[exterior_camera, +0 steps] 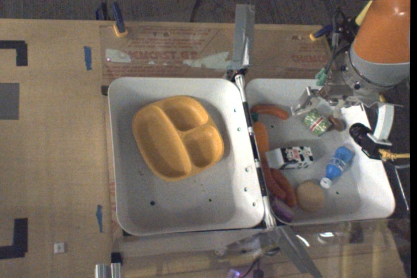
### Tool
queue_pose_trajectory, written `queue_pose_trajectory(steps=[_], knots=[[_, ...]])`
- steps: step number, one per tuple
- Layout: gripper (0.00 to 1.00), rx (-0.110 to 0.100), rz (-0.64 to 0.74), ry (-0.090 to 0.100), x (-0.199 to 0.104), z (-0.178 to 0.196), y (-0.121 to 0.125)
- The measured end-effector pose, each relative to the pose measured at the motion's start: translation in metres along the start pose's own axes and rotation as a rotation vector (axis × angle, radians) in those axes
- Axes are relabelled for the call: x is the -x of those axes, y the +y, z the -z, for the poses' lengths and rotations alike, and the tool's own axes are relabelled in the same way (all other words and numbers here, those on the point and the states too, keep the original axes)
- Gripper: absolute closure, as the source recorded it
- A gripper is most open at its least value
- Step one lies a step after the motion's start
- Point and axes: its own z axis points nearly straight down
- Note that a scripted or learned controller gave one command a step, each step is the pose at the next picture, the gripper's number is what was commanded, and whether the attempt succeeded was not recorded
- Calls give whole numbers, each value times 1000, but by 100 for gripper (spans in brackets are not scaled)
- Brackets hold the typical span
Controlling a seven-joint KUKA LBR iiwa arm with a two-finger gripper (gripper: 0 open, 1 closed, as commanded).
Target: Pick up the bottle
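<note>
tool (pixel 324 101): hung above the green can (pixel 317 122), grip state, couldn't tell
bottle (pixel 337 164): just past that can
risk: might've grabbed the can instead

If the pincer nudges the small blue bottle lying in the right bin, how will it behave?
The small blue plastic bottle lies on its side, so it probably rolls. It looks light, likely sliding easily across the smooth white right bin. Its rounded body may slip from a grasp.

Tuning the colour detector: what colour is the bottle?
Blue with a white cap, the bottle lies in the right bin; camera view.
</note>
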Motion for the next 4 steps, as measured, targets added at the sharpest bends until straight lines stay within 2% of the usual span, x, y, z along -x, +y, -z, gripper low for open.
queue_pose_trajectory(steps=[1, 2, 3, 4], knots=[[0, 1, -18, 0, 72, -35, -27], [0, 1, 147, 0, 108, -85, -98], [100, 5, 146, -1, 108, -75, -97], [100, 1, -547, -1, 98, 38, -97]])
